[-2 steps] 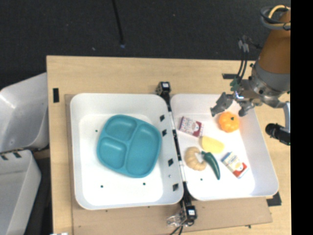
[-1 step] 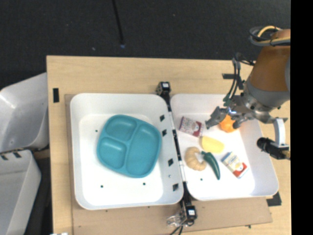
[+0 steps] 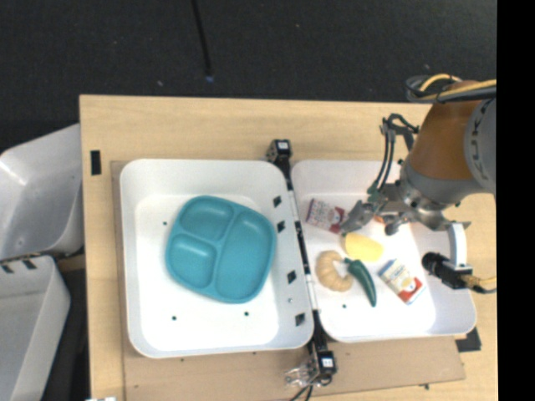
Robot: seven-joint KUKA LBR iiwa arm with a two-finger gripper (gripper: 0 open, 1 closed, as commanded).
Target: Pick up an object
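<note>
Gripper [image 3: 374, 215] low over right bin [image 3: 451, 320]. Yellow lemon [image 3: 364, 246] just below the fingertips, apart. Finger spread: cannot tell; nothing visibly held.

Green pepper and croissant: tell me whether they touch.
Touching. The camera view shows the green pepper with its upper end lying against the right side of the croissant, no bin floor between them.

Arm [image 3: 451, 153] cut off by the right edge, gripper [image 3: 374, 215] too small and dark to tell its fingers, far edge of the yellow thing [image 3: 364, 246] tucked under it, red and white packet [image 3: 324, 215] with print too small to read
</note>
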